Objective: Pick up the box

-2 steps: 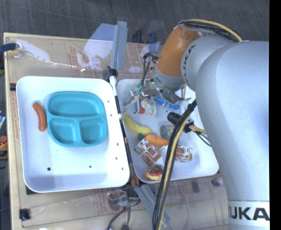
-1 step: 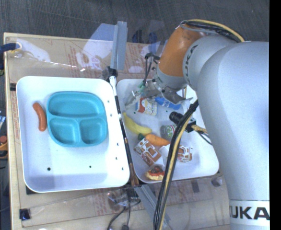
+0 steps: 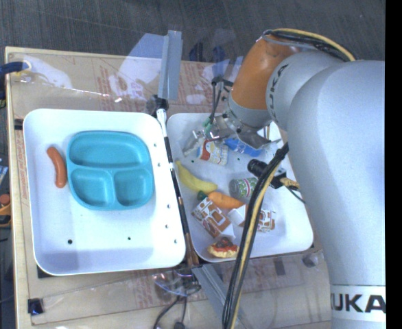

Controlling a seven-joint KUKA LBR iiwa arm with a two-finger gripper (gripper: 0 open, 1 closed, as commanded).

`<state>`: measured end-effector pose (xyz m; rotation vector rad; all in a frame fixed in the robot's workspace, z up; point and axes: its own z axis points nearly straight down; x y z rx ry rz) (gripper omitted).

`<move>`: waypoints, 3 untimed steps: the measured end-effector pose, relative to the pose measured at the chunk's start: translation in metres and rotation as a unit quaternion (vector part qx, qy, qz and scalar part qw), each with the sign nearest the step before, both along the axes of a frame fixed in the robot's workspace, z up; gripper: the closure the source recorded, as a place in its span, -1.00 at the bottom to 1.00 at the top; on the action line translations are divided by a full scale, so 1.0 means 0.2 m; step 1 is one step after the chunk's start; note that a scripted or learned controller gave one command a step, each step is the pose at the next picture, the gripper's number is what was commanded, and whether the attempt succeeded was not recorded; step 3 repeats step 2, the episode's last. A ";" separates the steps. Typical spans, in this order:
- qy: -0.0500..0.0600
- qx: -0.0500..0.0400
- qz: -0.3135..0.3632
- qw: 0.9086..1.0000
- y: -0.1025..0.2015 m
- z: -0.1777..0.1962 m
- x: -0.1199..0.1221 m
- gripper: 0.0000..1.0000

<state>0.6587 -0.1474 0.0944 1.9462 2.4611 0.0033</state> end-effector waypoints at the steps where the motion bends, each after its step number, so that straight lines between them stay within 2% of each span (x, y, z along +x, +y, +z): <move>1: 0.001 -0.001 -0.006 1.000 0.16 0.00 0.00 -1.00; 3: 0.000 0.000 -0.006 1.000 0.11 0.00 0.00 -1.00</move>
